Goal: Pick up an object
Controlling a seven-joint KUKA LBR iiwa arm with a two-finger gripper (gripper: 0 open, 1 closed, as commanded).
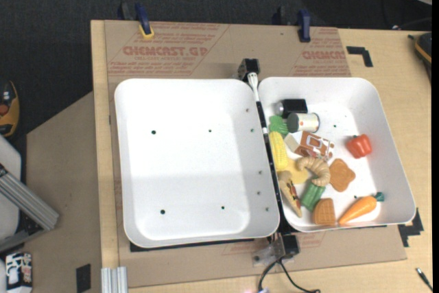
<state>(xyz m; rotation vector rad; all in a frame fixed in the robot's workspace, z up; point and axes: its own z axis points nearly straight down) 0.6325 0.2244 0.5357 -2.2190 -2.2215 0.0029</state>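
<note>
bins (130, 147): 2 | carrot (358, 208): 1 | corn cob (279, 151): 1 | red pepper (359, 145): 1

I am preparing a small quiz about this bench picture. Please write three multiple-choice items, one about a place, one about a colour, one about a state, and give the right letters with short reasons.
1. Where do the toy foods lie?
A. in the right bin
B. in the left bin
C. on the cardboard

2. What colour is the corn cob?
A. blue
B. yellow
C. black

3. How does the carrot lie?
A. standing upright
B. hanging over the rim
C. flat on the bin floor

Key: 1 A, the pile sits inside the right bin, beside the left bin. 2 B, the corn cob by the divider is yellow. 3 C, the carrot lies on its side near the front wall.
</note>
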